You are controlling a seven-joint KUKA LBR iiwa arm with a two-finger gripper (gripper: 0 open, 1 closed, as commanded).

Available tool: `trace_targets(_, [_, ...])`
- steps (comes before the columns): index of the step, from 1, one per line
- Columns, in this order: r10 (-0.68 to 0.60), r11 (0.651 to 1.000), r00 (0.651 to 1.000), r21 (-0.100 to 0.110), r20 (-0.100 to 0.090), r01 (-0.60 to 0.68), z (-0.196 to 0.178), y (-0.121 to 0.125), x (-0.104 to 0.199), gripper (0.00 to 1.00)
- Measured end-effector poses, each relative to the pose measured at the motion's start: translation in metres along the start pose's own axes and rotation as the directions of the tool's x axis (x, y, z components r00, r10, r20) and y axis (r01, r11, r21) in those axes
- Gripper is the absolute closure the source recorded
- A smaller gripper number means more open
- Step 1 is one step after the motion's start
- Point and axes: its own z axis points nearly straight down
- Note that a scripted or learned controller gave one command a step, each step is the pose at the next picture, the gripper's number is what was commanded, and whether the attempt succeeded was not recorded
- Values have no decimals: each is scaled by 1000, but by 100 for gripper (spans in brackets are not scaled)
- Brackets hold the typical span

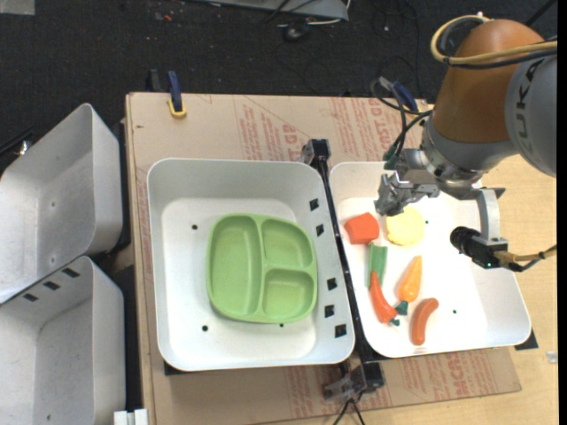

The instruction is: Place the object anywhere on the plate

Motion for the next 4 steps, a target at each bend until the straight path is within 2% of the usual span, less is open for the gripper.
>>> trace_targets(1, [-2,1000,1000,1,-1,2,9,-16,57,100])
trace_targets(2, [-1,1000,1000,1,-1,1,8,-36,97,100])
trace_targets(3, [-2,1000,1000,2,-1,2,24,-63,149,100])
trace_targets(4, [5,1000,1000,0,1,-5,23,-62,146,0])
